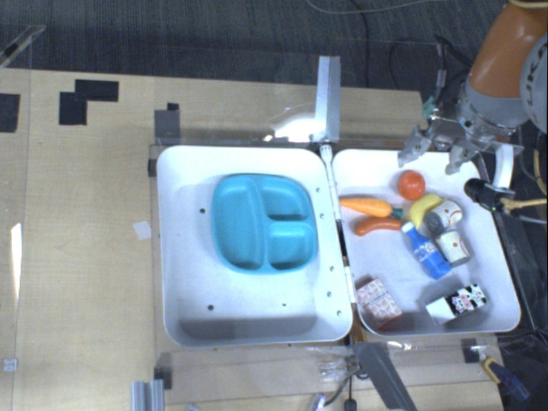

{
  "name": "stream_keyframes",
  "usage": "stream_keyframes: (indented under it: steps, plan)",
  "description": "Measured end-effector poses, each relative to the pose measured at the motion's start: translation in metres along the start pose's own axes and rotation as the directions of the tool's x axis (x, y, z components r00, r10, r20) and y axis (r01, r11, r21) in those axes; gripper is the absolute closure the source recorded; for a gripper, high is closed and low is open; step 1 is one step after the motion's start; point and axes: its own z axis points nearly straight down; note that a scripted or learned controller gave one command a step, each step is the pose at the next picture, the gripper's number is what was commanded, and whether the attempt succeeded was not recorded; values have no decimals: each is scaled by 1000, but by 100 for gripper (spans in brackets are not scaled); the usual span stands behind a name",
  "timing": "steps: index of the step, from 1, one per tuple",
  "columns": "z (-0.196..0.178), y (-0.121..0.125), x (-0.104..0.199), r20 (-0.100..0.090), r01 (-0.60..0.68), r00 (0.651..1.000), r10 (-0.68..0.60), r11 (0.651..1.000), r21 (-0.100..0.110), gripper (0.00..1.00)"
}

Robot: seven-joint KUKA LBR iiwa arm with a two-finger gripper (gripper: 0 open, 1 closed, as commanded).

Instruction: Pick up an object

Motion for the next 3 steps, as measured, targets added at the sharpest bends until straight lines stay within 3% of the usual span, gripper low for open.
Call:
stream_keyframes:
  steps: [1, 2, 3]
  plan:
    - [118, 3, -16, -1, -17, 1000, 17, 1000, -4, 0]
    - [109, 3, -15, -1, -14, 1000, 14, 1000, -2, 100]
    - [5, 21, 10, 0, -47, 999, 47, 999, -2, 100]
